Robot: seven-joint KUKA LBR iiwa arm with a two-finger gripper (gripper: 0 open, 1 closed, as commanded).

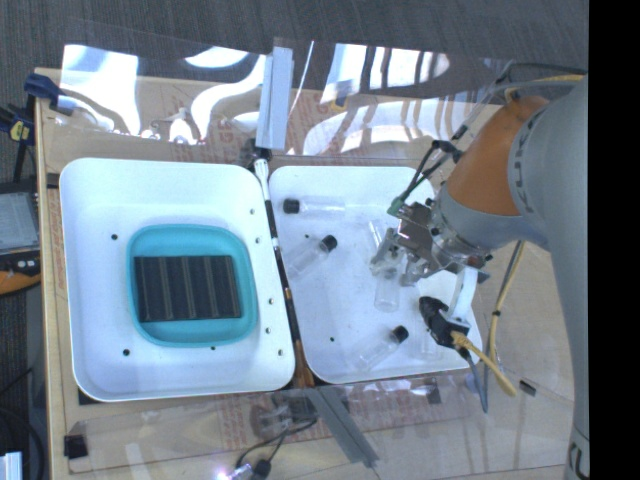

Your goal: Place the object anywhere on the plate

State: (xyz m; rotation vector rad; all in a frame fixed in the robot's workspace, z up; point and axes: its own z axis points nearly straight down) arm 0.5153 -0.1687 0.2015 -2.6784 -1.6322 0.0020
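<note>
A teal plate (190, 243) with a dark ridged middle lies in the left bin (90, 198). Several clear vials with black caps lie in the right bin (340, 368): one at the back left (312, 206), one left of centre (318, 250), one near the front (380, 348). Another clear vial (386, 294) lies just below my gripper (398, 260). The gripper hangs low over the right half of that bin, far from the plate. Glare and clear plastic blur what lies directly under it.
The grey arm with its orange band (490, 168) reaches in from the right over the bin's rim. Cables and a yellow-tipped connector (460, 340) hang by the right bin's front right corner. A narrow divider (280, 278) separates the two bins.
</note>
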